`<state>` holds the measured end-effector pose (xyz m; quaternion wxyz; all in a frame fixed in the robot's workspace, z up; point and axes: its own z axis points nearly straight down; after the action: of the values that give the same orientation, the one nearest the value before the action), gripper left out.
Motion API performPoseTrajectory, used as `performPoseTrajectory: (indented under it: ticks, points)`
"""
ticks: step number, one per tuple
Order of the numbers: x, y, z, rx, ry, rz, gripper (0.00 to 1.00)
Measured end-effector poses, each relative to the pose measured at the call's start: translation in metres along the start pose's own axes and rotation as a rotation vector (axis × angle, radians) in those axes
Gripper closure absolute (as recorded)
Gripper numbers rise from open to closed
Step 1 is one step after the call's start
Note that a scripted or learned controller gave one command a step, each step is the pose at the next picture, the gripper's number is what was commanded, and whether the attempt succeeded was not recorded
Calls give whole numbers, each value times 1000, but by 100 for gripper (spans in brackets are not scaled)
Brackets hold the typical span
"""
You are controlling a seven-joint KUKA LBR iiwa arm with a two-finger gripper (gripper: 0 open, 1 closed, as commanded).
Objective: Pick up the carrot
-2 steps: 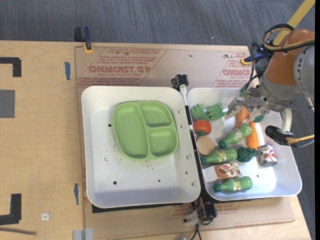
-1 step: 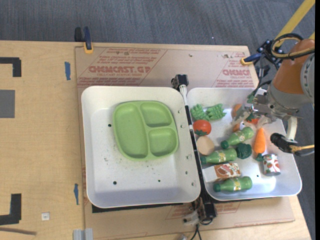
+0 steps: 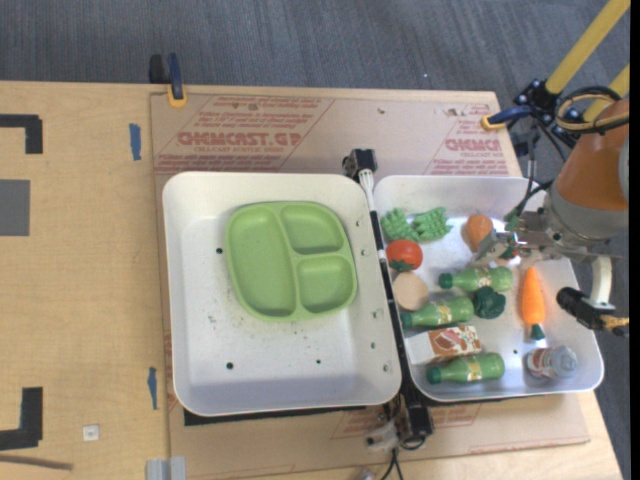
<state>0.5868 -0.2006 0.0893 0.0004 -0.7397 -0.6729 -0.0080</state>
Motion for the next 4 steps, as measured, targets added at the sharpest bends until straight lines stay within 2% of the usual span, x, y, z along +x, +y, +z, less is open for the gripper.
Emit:
performPoseTrajectory:
  ticks: [1,2,3,4]
  points:
    - [-9,-22,-1,0,9,-28,0]
    - [12,35,1,1,-11,288,0]
    - [4,-10,-1,-2,-10,141,0]
    - [-14,-82,-2,1,7,87,0]
